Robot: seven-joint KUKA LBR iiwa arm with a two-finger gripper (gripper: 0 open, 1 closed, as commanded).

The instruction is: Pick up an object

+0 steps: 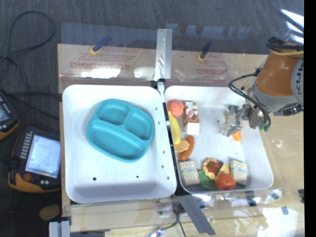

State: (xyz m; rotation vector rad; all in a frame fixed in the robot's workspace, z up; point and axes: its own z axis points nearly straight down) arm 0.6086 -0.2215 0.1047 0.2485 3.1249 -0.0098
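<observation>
Item: gripper (232,127), low in the right bin (264,154) beside a small orange piece (237,136), pincer state indeterminable; toy food (213,169) clustered along left and front walls, awaiting picking.

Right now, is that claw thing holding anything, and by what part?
It cannot be told. The gripper hangs over the right bin, with a small orange piece just beside it, but no clear hold shows.

A small orange piece (237,136) lies in the right bin (256,174) near its right wall. Toy foods (213,174) cluster along its front edge.
</observation>
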